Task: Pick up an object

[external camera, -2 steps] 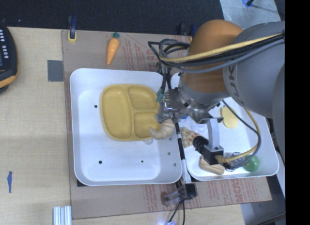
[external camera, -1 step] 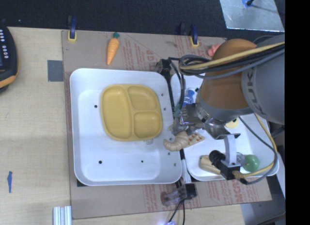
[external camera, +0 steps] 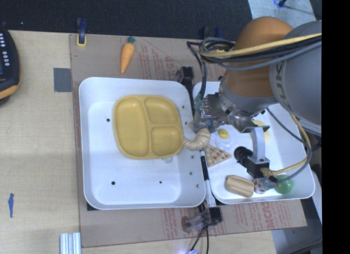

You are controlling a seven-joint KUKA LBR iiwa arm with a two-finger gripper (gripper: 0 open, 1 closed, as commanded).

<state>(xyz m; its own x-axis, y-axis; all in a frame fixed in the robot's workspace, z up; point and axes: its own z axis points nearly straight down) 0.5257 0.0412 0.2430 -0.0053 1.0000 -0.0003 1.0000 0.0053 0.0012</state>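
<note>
Hanging low over the inner edge of the right-hand shallow white bin [external camera: 306, 154], the tool [external camera: 204, 117] sits just above a pale beige croissant-shaped toy [external camera: 198, 138]; whether it is apart, together or clamped on anything I cannot tell, since the grey arm's bulk [external camera: 257, 78] and cables cover it.

The croissant toy looks the likeliest target; it lies across the rims where the two bins meet, close to the yellow divided plastic plate [external camera: 149, 125] in the left-hand white bin [external camera: 95, 182]; a small fried-egg toy [external camera: 223, 134] and a flat tan waffle-like wedge [external camera: 216, 156] lie just beside it.

To do the step well, I judge the descent should be straight and centred on the croissant's thick middle, closing across its narrow width; the raised rims beneath could block or tip a grip taken too low, and the plate's edge could be nudged.

Red lettering is printed on the brown board [external camera: 158, 56] under the bins on the desk; it is too blurred to read; an orange toy carrot [external camera: 127, 55] lies on that board.
</note>
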